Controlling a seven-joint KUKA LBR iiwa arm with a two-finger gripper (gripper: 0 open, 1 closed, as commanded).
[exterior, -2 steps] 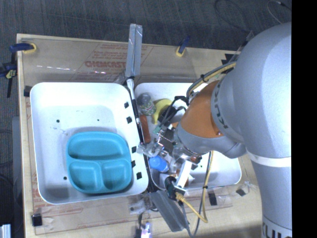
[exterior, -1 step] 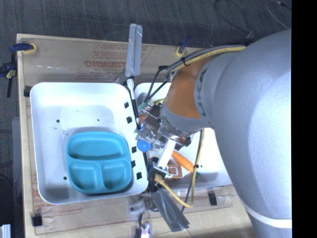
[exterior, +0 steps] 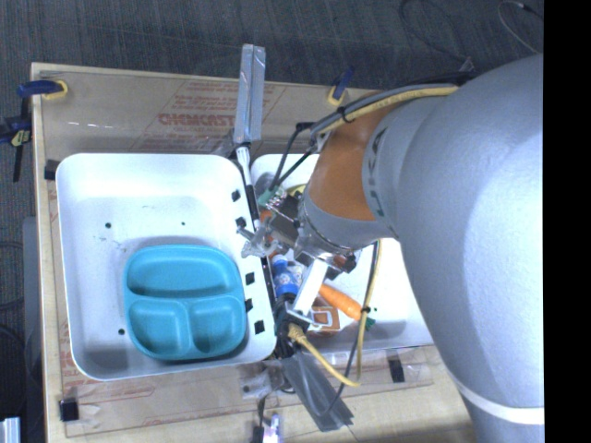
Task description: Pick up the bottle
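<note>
**Arm low over the right bin, bottle just under the wrist**

Camera view: the grey arm (exterior: 462, 238) reaches in from the right and takes up most of that side, its orange band (exterior: 340, 178) sitting above the wrist. The gripper (exterior: 294, 280) is down at the left edge of the right bin (exterior: 406, 326), close against the divider between the two bins. Whether it is apart or together cannot be told here; the wrist hardware and cables cover that part.

Directly at the gripper, seemingly just beneath the wrist, lies the bottle (exterior: 283, 278), small, with a blue label, its long side running roughly along the bin's left wall. It is partly hidden by the tool, so whether it is touched cannot be judged.

Just to the right of the gripper and a little toward the near edge lies an orange carrot-shaped item (exterior: 340, 302), with a small orange-and-white packet (exterior: 319, 318) beside it. A yellow cable (exterior: 365, 326) loops down past them.

To the left of the gripper, across the divider, the left bin (exterior: 92, 210) holds a blue sectioned tray (exterior: 185, 303), lying flat and well apart from the tool.
</note>
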